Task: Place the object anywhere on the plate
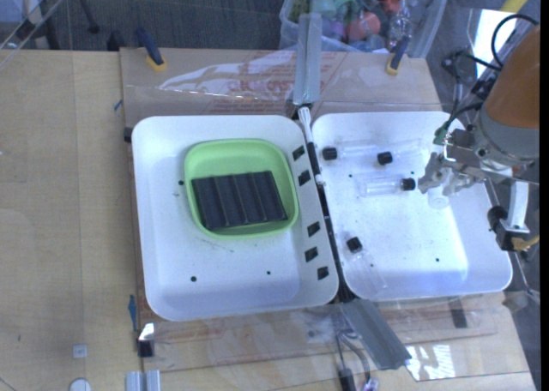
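Hand (439, 177) sits over the right bin (446, 269), near that bin's far right part, arm coming in from the desk's right edge. Can't tell if the hand is released or clenched; too blurry, metal parts overlap.

Task object: probably a small clear plastic piece (377, 183) lying on the right bin floor just left of the hand, with a dark cap (408, 183) at its hand-side end. Hard to make out against the white. Long axis looks roughly parallel to the bin's far edge, capped end pointing toward the desk's right side. Not sure it touches the hand.

Green plate (197, 166) is in the left bin (163, 286), centre-far area, carrying a dark ribbed insert (238, 199). No object on it.

Progress, judged: early. Nothing visibly lifted, nothing placed. Left to do: secure the piece, carry it across the divider between bins, drop on the plate.
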`<state>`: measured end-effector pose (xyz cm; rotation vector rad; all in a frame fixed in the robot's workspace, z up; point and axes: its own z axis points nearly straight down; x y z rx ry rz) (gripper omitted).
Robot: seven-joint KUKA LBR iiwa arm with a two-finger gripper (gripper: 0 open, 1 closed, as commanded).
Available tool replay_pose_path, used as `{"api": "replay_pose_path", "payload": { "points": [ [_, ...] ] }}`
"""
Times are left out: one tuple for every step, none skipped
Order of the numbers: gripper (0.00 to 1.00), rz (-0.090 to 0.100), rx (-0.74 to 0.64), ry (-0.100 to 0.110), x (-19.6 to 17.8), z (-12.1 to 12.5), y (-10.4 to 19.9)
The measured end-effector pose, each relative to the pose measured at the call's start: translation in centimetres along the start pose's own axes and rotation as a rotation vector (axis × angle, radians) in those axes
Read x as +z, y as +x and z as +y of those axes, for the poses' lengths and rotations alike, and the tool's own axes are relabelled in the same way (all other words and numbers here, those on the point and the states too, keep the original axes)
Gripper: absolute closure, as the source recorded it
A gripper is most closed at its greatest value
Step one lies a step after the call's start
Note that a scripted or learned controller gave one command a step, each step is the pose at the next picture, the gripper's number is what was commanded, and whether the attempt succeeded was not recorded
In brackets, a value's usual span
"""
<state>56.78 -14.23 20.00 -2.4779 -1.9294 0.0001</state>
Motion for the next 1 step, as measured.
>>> {"api": "replay_pose_path", "payload": {
  "points": [
    [0.0,0.0,0.0,0.0,-0.01,0.0,0.0]
  ]
}}
